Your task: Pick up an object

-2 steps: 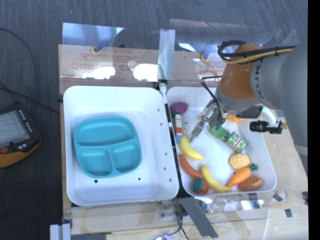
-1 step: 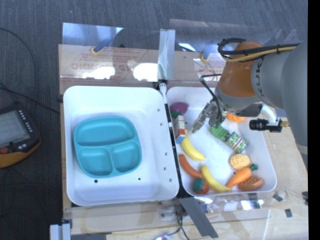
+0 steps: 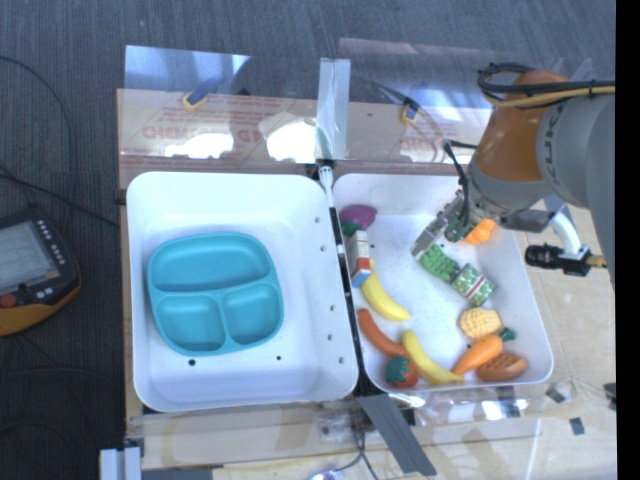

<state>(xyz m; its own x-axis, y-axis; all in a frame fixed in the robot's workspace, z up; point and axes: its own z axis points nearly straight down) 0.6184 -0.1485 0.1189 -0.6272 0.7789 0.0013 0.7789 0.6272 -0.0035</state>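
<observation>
My gripper (image 3: 440,236) hangs low over the upper part of the right bin (image 3: 535,313), below the arm's orange band. Right beneath it lies a green can (image 3: 437,262), with a second green can (image 3: 472,286) beside that one. A small orange piece (image 3: 481,231) sits just right of the gripper. I see nothing lifted off the bin floor. Further toy food lies in this bin: a purple piece (image 3: 357,214), two bananas (image 3: 383,298) (image 3: 430,360), a corn cob (image 3: 480,321) and a carrot (image 3: 478,352).
The left bin (image 3: 160,368) holds a teal divided plate (image 3: 213,291). A red sausage (image 3: 375,330), a strawberry (image 3: 400,371) and a brown bun (image 3: 501,366) crowd the right bin's front. A small upright item (image 3: 358,256) stands by the divider. A tablet (image 3: 30,263) lies far left.
</observation>
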